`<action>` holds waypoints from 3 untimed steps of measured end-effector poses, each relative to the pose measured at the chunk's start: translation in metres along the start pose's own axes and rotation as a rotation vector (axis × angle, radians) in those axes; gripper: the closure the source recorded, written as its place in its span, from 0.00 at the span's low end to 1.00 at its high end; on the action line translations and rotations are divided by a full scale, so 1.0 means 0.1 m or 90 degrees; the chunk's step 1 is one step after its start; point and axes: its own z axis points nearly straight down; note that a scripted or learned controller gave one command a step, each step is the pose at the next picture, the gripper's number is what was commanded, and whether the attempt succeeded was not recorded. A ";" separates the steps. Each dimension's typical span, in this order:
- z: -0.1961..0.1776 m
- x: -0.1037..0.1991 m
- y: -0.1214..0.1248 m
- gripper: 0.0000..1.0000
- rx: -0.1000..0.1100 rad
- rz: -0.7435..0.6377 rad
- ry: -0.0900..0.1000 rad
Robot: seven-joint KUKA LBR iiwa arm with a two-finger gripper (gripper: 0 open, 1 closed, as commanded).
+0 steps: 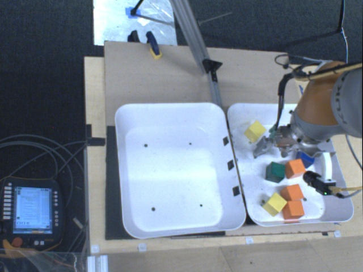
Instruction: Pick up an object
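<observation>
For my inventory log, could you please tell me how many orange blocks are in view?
3, all in the right white bin: one beside the green block, two nearer the front. The arm may hide others.

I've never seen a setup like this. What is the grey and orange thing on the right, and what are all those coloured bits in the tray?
That is a robot arm, seen by one camera fixed above the bench. At its tip is a pincer, lowered into the right white bin. That bin holds small blocks: a yellow block near the pincer, a green block, three orange blocks, another yellow one and a blue piece. The left bin sits beside it. I can't see anything gripped yet.
</observation>
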 end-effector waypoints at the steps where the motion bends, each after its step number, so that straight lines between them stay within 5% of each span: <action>1: -0.15 -0.01 0.02 1.00 -0.005 -0.001 -0.001; 3: -1.29 -0.12 0.03 1.00 -0.008 -0.001 -0.002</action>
